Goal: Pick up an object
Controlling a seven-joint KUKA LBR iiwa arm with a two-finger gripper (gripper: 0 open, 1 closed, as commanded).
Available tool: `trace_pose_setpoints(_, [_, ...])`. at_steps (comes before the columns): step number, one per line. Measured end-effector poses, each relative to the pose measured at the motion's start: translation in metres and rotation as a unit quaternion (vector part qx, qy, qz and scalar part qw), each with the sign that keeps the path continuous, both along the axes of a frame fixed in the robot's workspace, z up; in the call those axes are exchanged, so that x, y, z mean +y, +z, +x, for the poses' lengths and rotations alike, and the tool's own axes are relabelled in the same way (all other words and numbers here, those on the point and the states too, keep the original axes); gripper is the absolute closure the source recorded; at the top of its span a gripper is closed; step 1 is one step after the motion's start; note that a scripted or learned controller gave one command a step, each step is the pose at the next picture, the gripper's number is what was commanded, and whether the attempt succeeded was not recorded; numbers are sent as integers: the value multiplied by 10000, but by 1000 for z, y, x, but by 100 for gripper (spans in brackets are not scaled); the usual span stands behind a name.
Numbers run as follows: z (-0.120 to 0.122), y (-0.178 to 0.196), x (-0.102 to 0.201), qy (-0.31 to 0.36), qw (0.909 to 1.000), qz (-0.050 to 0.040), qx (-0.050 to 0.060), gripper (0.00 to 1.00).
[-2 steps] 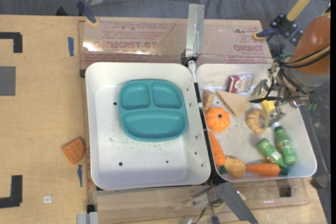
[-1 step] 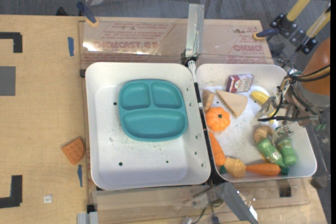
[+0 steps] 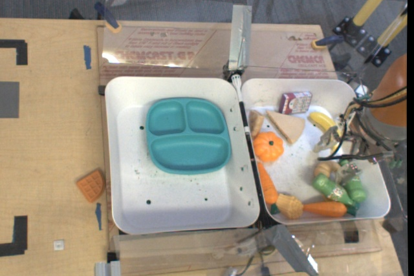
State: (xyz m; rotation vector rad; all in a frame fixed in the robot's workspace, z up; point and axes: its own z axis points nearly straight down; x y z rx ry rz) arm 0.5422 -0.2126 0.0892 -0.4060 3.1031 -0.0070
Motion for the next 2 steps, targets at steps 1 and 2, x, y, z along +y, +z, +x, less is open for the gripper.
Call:
trace_pose_setpoints(1, [62, -1, -4, 1341, 9910, 34, 11, 0])
trace_pose_setpoints(2, [66, 13, -4, 1337, 9910, 12, -56, 100])
